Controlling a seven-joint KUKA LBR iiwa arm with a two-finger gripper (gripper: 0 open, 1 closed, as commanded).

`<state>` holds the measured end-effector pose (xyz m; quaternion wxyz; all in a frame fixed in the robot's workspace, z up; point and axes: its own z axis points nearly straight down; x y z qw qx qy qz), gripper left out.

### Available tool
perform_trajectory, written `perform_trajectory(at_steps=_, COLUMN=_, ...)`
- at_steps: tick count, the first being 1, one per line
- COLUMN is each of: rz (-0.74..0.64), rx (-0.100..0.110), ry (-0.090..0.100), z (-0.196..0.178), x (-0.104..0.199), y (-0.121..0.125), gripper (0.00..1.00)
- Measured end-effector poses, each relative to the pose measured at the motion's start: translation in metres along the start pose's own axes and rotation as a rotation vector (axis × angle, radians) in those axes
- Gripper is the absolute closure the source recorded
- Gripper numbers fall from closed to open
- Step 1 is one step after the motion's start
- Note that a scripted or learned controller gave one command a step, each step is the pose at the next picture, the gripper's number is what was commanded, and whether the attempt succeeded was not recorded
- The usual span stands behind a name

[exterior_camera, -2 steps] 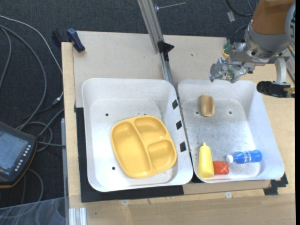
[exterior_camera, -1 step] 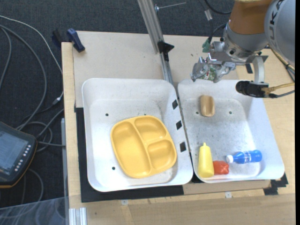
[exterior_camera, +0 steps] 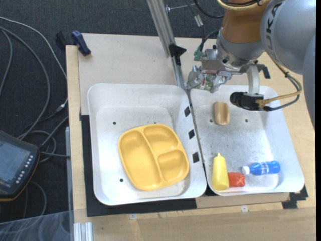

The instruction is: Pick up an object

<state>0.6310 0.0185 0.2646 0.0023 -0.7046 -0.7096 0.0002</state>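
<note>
Gripper [exterior_camera: 206, 80] up at far-left corner of right bin [exterior_camera: 286, 149], can't tell if open/shut or holding anything; bread roll [exterior_camera: 220, 113] lies just near-right of it, so descent here prob hits the bin wall & misses.

— What does the arm [exterior_camera: 281, 19] look like, up there in the upper right of the frame?

— Rounded grey metal casing, smooth and slightly glossy, with part of a dark letter printed on it near the top edge. Below that sits a broad orange band [exterior_camera: 246, 14], shiny, ringed by a thin pale cable.

— And under the band?

— A grey wrist collar, then a cluttered silver head [exterior_camera: 208, 74] with small metal brackets, green circuit bits and a few screws. A pale bar hangs beside it carrying a black cylindrical module [exterior_camera: 246, 101], with black and yellowish cables [exterior_camera: 283, 97] looping off to the right.
</note>
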Motion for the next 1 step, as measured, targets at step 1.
perform_trajectory(at_steps=1, rz=0.0, rx=0.001, ry=0.0, z=0.0195, x=0.0561, y=-0.0102, gripper=1.0)
